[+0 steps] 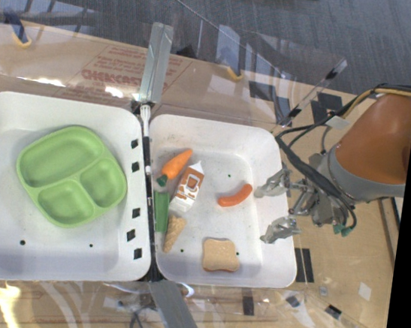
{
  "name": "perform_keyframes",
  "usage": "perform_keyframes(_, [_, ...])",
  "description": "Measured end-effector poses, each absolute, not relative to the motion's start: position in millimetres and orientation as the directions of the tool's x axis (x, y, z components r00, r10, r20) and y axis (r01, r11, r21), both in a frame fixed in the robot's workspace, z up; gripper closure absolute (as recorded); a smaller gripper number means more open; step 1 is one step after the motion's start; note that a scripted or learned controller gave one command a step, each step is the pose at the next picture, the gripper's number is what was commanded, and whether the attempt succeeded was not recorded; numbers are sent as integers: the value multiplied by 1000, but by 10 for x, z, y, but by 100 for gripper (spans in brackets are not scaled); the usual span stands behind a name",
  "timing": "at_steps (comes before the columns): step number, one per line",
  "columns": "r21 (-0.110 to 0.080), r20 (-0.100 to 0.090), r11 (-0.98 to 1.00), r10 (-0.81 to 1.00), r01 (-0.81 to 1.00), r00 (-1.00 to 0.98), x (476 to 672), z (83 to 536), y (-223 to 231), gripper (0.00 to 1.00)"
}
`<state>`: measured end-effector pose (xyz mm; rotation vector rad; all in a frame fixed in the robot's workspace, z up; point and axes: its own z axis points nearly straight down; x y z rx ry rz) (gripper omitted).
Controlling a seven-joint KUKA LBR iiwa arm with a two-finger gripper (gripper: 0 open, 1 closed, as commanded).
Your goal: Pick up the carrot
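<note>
You can see red print on the clear sheet (112,71) behind the bins, too blurry to read.

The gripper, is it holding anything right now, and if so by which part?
Nothing is held. The gripper is open at the right edge of the right bin, apart from the carrot.

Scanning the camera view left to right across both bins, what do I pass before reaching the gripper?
Green plate → carrot → milk carton → sausage → gripper, open at the right bin's right edge.
</note>
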<state>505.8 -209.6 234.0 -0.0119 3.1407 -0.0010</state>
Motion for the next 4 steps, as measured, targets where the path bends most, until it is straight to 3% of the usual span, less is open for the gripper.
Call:
perform_keyframes(1, [5,8,997,-75,-75,-997,4929,1163,-1375,0])
perform_keyframes(2, [0,-2,997,-81,-81,-997,4970,1305,-1381,100])
perform_keyframes(3, [1,-8,988,-152,-152,-988,5478,1950,-511,100])
perform_keyframes(4, [-1,-5,912,-409,-409,-912,6046,2524,-116,100])
